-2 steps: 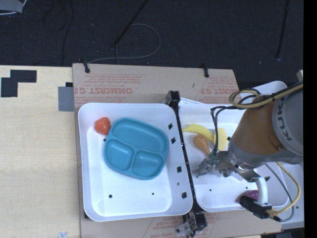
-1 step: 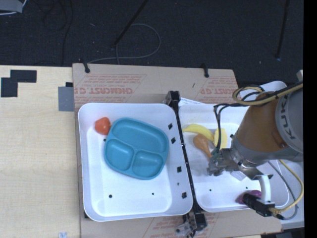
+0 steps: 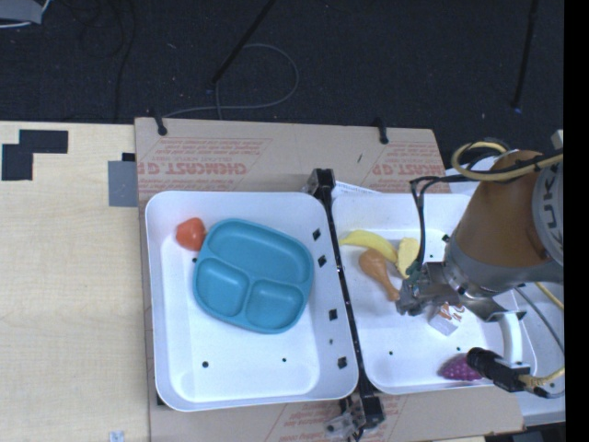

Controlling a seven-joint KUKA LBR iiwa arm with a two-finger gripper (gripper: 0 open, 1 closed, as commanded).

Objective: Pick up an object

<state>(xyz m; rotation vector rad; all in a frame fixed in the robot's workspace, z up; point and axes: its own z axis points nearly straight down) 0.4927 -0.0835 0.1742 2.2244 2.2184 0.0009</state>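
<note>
Mirrored red print, perhaps "CHEMCAST GP", on cardboard (image 3: 276, 159).

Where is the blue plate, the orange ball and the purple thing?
blue plate (image 3: 253, 274), camera view, its middle divider.
orange ball (image 3: 190, 234), camera view, its top.
purple thing (image 3: 457, 368), camera view, its middle.

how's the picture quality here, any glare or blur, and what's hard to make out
Camera view: even lighting, white bins bright but not washed out; blue plate and orange ball fairly crisp; the claw is dark and soft, its detail lost; purple item slightly blurred; top background nearly black.
</note>
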